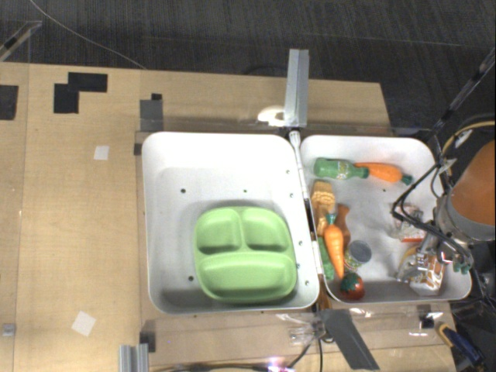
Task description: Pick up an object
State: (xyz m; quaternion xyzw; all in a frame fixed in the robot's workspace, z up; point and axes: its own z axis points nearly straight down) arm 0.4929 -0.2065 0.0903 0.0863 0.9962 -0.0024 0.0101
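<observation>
Figure: overhead slanted view of the two-bin bench at the start of a pick. I read the gripper (pixel 422 272) low in the near right corner of the right bin (pixel 387 200), under the orange-banded wrist (pixel 474 196) and a tangle of cables; whether its fingers stand apart or together I cannot tell, as they blur into the wiring, and I see nothing held between them. The candidates lie well to its left, crowded along the bin's dividing wall: an orange carrot (pixel 333 241), a grey can (pixel 359 251) just beside it, a red tomato-like piece (pixel 353 286) near the front wall, and a corn cob (pixel 323 198) above. A green bottle (pixel 341 169) and a second carrot (pixel 383 172) lie end to end along the far wall, more in the open. The left bin (pixel 170 208) carries a green divided tray (pixel 244 253). To do this step well, I judge the bottle or far carrot the safer target: I would centre over its middle, align the fingers across its narrow width, and descend straight, keeping clear of the walls.
</observation>
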